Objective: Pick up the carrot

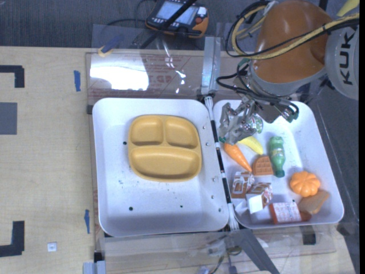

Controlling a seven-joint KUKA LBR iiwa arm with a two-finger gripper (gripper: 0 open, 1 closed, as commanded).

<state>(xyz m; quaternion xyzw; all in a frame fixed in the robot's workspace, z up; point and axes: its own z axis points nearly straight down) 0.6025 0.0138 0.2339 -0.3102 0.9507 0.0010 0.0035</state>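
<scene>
A pale wooden bench [45,170] carries 2 shallow white bins side by side, the left bin [108,198] holding a yellow divided plate [165,147]. My gripper [239,123] hangs over the right bin [328,170], fingers spread apart and holding nothing. The carrot [237,156] lies just below my fingertips, with a banana [251,145] and green bottle [277,156] to its right.

A pale wooden bench [45,170] carries black corner marks [16,76] and blue tape strips [77,80]. Behind it lies grey carpet [68,10], with a handheld control pendant [177,16] and glare on a clear plastic sheet [142,73].
</scene>
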